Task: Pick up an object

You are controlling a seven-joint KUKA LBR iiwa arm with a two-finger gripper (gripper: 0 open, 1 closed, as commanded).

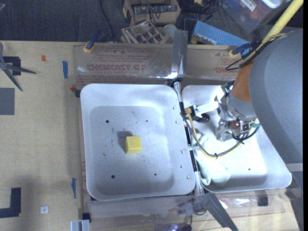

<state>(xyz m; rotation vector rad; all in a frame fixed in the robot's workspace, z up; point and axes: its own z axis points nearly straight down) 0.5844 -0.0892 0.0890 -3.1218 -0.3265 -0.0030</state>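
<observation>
**Desk:** What sits closest to the lens?

**Arm:** My own grey upper link [284, 90], a blurred mass cut off at the right edge. It hides much of the right bin [250, 170] beneath it. Below the orange band [242, 83], my end effector [230, 129] hangs low over that bin, seen from above among brackets and a yellow-and-black cable [211, 150] looping across the white floor.

**Desk:** Spread or pressed together?

**Arm:** I cannot tell. The wrist hardware covers the tips from this angle, and nothing can be made out between them.

**Desk:** And the object?

**Arm:** A small yellow block [134, 144] lies in the left bin [96, 100], near the middle of its floor, well apart from my end effector and on the other side of the rim where the two bins meet. It casts a short shadow to its left. Dark specks dot the floor around it.

**Desk:** The setting?

**Arm:** A pale wood tabletop [36, 143] carries both bins, with bits of blue tape [65, 69] and black marks on its left side. A clear sheet with red lettering [122, 64] lies behind the bins. Beyond it, clutter on a dark floor: a wooden crate [144, 30], a blue pad [216, 35], and a yellow pole [286, 16] slanting in at the upper right, too blurred to identify further.
</observation>
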